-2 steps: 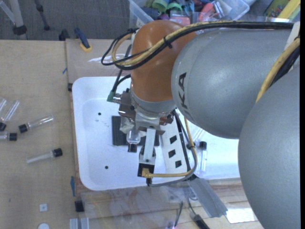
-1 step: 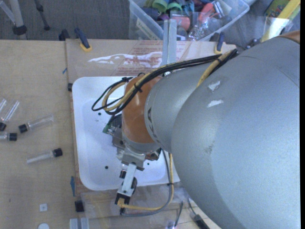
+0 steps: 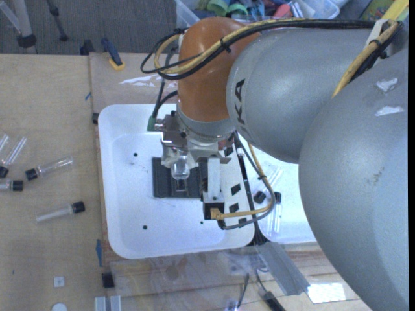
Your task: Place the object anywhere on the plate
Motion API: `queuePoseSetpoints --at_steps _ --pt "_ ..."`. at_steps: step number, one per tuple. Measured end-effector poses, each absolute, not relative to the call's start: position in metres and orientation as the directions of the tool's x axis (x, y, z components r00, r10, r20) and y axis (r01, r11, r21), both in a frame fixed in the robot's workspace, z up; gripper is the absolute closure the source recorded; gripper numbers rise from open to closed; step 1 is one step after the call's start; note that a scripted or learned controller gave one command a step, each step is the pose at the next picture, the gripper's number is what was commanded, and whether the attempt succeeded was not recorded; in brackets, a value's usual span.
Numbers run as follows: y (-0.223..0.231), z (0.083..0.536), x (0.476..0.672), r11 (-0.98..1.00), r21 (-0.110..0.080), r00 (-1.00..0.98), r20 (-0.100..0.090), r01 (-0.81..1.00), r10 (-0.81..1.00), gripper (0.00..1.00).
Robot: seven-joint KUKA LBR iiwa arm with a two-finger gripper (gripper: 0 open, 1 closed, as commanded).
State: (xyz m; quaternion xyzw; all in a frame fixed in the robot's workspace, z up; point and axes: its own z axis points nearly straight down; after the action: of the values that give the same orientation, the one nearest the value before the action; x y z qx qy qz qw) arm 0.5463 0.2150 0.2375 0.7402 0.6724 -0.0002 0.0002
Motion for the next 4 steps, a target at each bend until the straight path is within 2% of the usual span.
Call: queuePoseSetpoints --at_steps 1,2,3,4 --pt "0.224 0.299 0.667 0.428 0.002 -0.428 -0.002 0.904 0.904 1.00" --pt "0.217 0.270 0.620 -0.057 -0.006 0.057 -0.002 0.998 0.998 1.00" --pt "0.225 0.205 0.652 0.586 -0.003 -0.586 0.002 0.810 0.810 1.00" --pt "0.214 0.236 0.667 0.694 0.004 -0.694 -0.002 0.720 0.720 1.00"
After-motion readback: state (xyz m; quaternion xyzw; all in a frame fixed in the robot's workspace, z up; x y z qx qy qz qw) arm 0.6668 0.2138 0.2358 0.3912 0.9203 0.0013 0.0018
